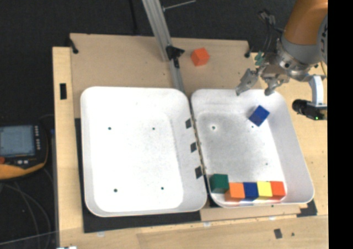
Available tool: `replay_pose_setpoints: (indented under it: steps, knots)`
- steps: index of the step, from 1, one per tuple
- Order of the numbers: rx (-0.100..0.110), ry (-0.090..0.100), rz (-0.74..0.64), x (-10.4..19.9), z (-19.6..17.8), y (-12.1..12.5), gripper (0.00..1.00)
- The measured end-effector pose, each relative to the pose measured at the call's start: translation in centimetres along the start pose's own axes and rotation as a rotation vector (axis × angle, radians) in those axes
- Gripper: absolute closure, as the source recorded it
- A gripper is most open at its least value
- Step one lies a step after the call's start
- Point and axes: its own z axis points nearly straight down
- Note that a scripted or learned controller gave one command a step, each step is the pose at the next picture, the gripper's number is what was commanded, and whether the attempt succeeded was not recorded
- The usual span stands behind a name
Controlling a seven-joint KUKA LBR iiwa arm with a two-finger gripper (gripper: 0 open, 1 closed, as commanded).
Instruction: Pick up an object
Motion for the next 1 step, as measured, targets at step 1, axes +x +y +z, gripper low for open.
replay_pose_setpoints:
  steps: [1]
  knots:
    - [-0.026, -0.009, -0.001, -4.43, 12.68, -0.68, 0.00]
